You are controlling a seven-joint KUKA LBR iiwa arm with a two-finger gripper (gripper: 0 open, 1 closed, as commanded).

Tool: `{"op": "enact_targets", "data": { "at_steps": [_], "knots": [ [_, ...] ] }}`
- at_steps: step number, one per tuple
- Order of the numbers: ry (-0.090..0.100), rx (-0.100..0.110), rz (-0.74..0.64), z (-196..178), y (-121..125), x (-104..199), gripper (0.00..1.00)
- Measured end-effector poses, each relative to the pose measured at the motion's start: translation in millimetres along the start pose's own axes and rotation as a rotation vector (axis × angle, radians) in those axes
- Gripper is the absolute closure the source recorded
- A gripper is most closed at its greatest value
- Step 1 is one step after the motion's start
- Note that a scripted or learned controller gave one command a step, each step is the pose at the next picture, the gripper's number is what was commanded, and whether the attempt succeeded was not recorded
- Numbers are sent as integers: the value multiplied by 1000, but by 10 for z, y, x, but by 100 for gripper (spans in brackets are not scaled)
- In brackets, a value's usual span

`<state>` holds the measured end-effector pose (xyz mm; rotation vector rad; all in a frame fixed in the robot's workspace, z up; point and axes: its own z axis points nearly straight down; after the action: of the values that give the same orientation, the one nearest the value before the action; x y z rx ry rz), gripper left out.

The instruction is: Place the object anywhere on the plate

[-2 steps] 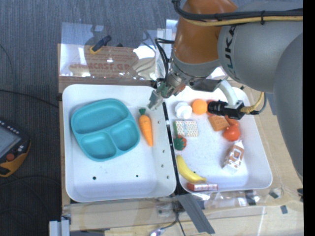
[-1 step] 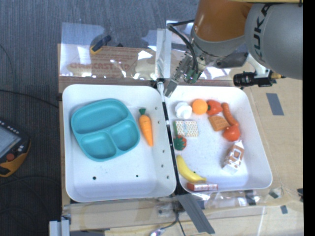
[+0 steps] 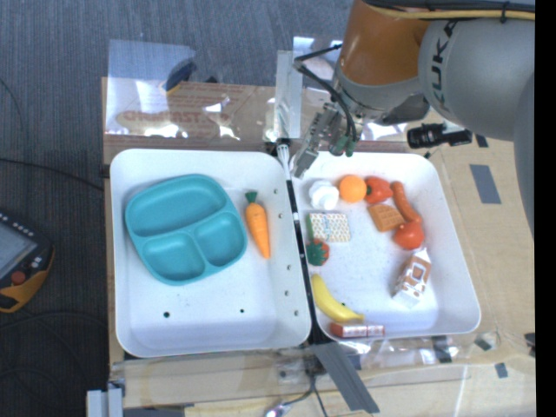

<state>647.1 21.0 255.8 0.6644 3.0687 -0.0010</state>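
Above the bin divider, gripper (image 3: 320,146) state unclear; carrot (image 3: 257,224) lies beside plate (image 3: 184,228), and a grab could nudge it away.

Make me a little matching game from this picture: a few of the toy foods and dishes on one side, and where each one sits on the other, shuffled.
Things:
1. carrot
2. banana
3. blue plate
4. orange ball

Places:
A. front part of the right bin
B. far part of the right bin, beside a white object
C. left bin, just right of the plate
D. left bin, left half

Pairs: 1-C, 2-A, 3-D, 4-B
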Motion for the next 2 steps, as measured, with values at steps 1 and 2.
{"op": "enact_targets", "data": {
  "at_steps": [1,2],
  "knots": [
    [2,-1,301,372,283,189,100],
    [-2,-1,69,38,53,-114,100]
  ]
}}
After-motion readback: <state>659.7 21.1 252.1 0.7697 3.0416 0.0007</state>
